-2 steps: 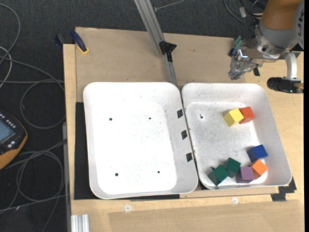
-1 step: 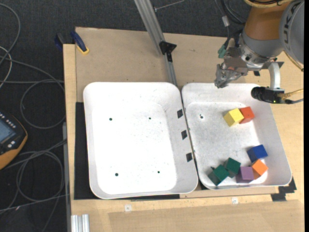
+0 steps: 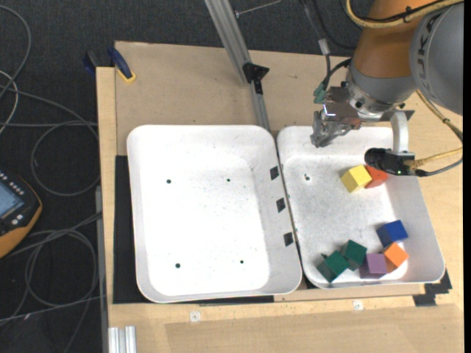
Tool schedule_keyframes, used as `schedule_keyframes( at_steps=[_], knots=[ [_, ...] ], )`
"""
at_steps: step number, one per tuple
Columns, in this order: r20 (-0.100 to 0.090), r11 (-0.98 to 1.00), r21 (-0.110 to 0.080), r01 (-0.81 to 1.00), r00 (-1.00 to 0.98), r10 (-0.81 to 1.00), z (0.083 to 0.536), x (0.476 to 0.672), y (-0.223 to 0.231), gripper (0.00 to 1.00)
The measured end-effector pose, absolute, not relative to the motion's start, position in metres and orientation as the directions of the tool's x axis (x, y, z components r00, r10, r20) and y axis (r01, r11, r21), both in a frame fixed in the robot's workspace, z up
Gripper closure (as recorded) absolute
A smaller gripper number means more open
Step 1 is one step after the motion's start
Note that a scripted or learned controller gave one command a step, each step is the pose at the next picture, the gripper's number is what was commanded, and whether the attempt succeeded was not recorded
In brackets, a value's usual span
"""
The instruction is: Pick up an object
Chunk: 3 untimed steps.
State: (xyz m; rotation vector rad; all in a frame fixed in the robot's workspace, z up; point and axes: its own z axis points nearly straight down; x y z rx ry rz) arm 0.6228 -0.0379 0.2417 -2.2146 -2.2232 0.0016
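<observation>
My gripper (image 3: 321,138) hangs over the far left corner of the right bin (image 3: 331,219), with nothing visible between its fingers. A yellow block (image 3: 357,178) lies to its right in the bin, touching a red-orange block (image 3: 377,176). Near the bin's front edge sit two dark green blocks (image 3: 344,259), a purple block (image 3: 375,264), an orange block (image 3: 396,254) and a blue block (image 3: 392,232). The gripper is well apart from all of them.
The left bin (image 3: 199,212) stands beside the right one. A slanted metal bar (image 3: 235,43) crosses the bench behind the bins. A black cable fitting (image 3: 390,160) hangs from the wrist over the right bin's far side. Cables lie on the floor at left.
</observation>
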Motion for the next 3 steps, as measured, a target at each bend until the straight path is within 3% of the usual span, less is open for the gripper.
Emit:
schedule_keyframes(
  at_steps=[2,3],
  knots=[
    [0.002,0.005,-0.004,1.000,-0.005,1.000,0.226,0.576,0.050,1.00],
    [0.004,0.006,-0.003,1.000,-0.006,1.000,0.240,0.542,0.096,1.00]
  ],
)
